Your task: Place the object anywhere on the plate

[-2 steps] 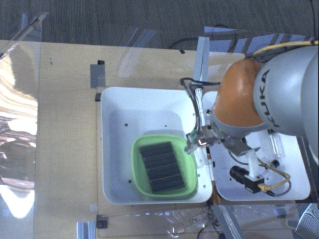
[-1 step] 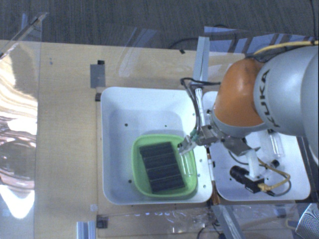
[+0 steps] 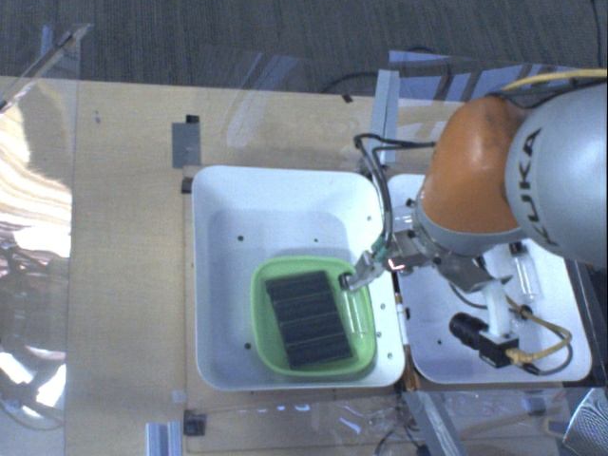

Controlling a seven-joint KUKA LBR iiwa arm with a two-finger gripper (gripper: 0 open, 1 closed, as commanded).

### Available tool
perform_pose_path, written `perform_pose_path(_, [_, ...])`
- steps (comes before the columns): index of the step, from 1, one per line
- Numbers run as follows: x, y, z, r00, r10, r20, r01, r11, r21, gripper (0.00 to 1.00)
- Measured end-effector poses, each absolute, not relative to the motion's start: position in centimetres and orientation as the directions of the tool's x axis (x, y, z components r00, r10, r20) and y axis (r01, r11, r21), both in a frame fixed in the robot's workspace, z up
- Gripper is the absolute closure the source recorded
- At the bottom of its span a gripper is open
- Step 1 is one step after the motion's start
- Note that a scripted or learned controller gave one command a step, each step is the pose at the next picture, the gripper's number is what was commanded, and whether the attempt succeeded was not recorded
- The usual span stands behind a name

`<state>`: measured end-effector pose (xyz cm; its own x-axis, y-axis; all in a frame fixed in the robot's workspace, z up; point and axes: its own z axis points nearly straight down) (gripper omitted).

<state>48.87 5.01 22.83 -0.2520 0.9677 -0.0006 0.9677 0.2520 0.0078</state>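
Observation:
A green square plate lies in the front right part of the left white bin. On the plate rests a dark grey ridged rectangular object, lying flat and covering most of the plate's floor. My gripper hangs over the plate's upper right rim, just right of the object's far corner. The grey arm with its orange band reaches in above the wall between the two bins and hides the gripper's upper part.
The right white bin sits under the arm, with a black connector and cable hanging over it. The wooden bench stretches to the left. A grey bracket stands behind the left bin.

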Motion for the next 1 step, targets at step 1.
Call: perform_pose_path(1, [56.27,10.69,24.49,-0.211,0.977,0.0,0.977,0.211,0.005,0.0])
